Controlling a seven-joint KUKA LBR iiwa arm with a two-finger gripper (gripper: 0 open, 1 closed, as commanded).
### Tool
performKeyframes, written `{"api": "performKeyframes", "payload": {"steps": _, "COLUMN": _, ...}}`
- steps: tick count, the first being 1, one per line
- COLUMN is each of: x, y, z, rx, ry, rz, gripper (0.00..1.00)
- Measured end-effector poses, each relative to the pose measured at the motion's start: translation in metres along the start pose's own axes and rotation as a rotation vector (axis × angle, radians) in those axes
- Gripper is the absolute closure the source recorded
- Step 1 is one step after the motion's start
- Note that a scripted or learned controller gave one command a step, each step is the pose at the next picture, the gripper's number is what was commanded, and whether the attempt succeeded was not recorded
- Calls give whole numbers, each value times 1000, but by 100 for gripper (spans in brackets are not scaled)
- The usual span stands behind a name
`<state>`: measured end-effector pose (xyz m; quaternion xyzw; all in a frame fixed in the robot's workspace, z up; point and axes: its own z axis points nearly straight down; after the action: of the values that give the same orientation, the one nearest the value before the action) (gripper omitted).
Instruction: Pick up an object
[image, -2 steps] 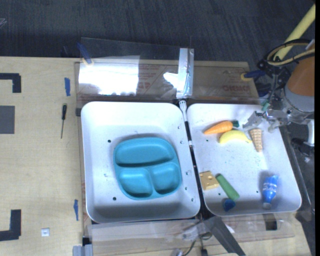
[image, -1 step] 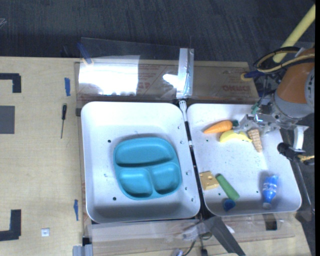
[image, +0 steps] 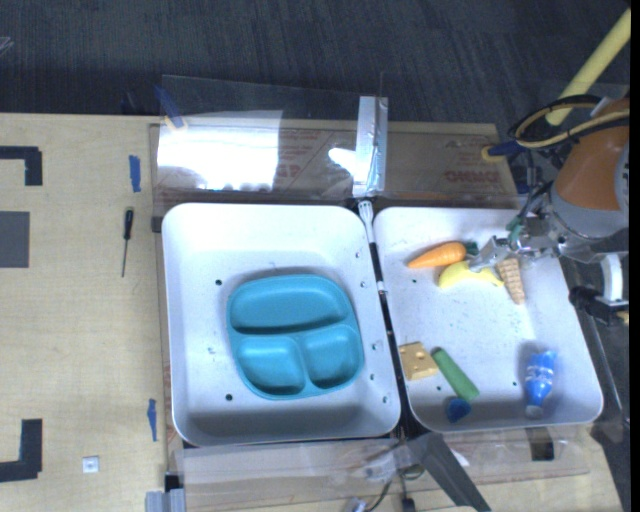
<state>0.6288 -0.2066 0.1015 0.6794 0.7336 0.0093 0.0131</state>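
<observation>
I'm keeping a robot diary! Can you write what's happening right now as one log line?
task: pick up an object | gripper: over right bin, beside carrot and banana | grasp: unclear | left bin: blue tray

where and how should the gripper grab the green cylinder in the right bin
Grip the green cylinder across its narrow width at mid-length, coming straight down from above. It lies flat and slanted, so set the fingers crosswise to its long axis. The tan block sits close to its upper end, so stay clear of that end.
</observation>
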Motion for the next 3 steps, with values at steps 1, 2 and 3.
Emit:
{"api": "performKeyframes", "payload": {"steps": 1, "x": 13, "y": -23, "z": 8, "rx": 30, "ry": 7, "rz": -32, "gripper": 0}}
{"api": "performKeyframes", "payload": {"steps": 2, "x": 13, "y": -24, "z": 8, "rx": 31, "ry": 7, "rz": -32, "gripper": 0}}
{"api": "performKeyframes", "payload": {"steps": 3, "x": 12, "y": -22, "z": -4, "rx": 26, "ry": 5, "rz": -31, "gripper": 100}}
